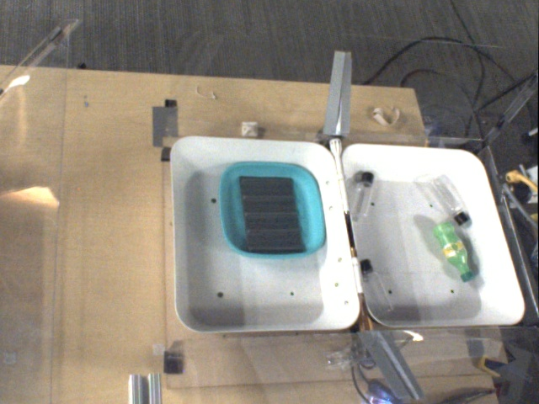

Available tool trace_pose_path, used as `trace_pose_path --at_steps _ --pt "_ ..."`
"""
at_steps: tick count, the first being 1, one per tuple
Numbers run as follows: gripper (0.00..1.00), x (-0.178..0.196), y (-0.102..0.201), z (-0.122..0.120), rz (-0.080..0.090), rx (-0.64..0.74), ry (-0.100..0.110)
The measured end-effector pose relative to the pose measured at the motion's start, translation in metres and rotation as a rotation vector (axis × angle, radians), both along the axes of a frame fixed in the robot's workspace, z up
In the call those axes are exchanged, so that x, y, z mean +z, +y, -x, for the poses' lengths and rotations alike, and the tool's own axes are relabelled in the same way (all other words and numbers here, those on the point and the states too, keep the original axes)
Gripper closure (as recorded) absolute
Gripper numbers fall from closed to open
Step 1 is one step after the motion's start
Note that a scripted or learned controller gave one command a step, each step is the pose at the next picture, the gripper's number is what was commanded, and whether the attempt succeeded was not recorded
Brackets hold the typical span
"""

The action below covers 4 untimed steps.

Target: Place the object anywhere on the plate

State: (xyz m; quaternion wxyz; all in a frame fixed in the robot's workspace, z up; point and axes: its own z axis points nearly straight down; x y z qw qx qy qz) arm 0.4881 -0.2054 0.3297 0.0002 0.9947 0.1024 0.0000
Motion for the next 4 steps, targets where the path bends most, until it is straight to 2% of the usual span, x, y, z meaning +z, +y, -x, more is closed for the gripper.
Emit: trace_pose_path --at_steps 1,2,3,4 --pt "0.00 0.106 0.000 0.000 0.001 0.003 -0.004" --pt "0.00 -0.070 0.000 0.000 -0.001 0.000 0.000" --pt "0.00 0.067 0.004 -0.014 0.001 0.003 -0.003" --pt "0.00 0.106 0.000 0.000 0.001 0.003 -0.004"
